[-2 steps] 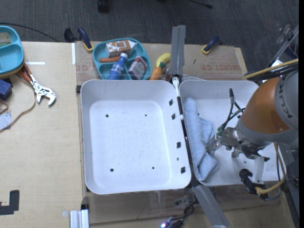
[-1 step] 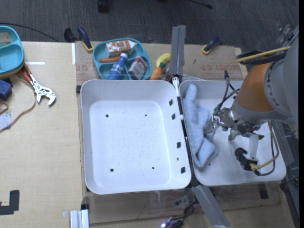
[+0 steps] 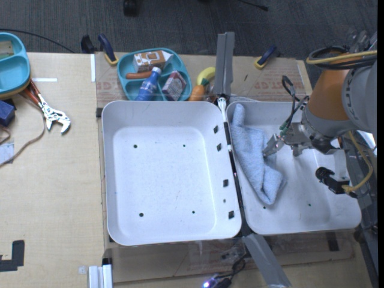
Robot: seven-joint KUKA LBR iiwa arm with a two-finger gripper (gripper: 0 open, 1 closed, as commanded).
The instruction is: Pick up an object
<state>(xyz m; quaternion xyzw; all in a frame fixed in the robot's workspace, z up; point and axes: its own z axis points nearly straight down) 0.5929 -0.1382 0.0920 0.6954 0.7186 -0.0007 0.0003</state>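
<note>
Camera view: crumpled light-blue cloth towel [image 3: 255, 161] lies along left side of right white bin [image 3: 312, 218]; two-finger gripper [image 3: 277, 144] at towel's right edge; pincer state cannot be told; left white bin [image 3: 165, 170] alongside

A wooden bench [image 3: 54, 185] bears two white bins [image 3: 168, 173], a teal tray [image 3: 153, 71] at its far edge, and a wrench [image 3: 51, 116] near its left edge.

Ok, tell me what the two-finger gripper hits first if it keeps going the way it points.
Most likely the crumpled light-blue cloth in the right white bin. The two-finger gripper points leftward and down toward it, its tip close to the fabric's edge. Depth is unclear; it could meet the bin floor instead.
</note>
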